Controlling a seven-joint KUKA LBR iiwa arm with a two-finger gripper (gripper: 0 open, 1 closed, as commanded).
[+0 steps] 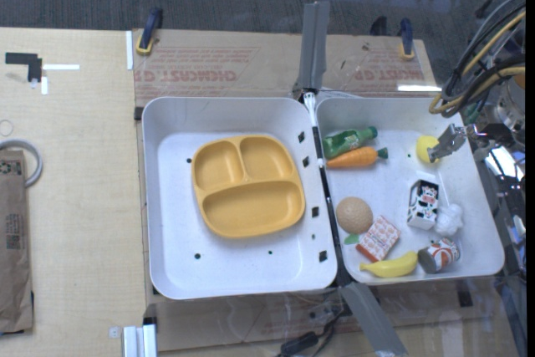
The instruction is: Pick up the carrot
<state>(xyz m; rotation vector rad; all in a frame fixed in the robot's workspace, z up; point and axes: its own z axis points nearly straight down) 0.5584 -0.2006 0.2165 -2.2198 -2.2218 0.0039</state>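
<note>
End effector (451, 140) finger state unclear, at right bin; carrot (353, 158) well left.

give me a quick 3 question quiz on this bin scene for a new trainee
1. True or false: the carrot lies in the same bin as the yellow divided plate.
2. Which thing lies right beside the carrot, on its far side? A) green bottle B) banana C) milk carton
3. Fill in: the gripper is near the ____ object at the right bin's far right end.

Key
1. False: the carrot is in the right bin, the plate in the left bin.
2. A.
3. Yellow: a small yellow object sits by the gripper, away from the carrot.
</note>
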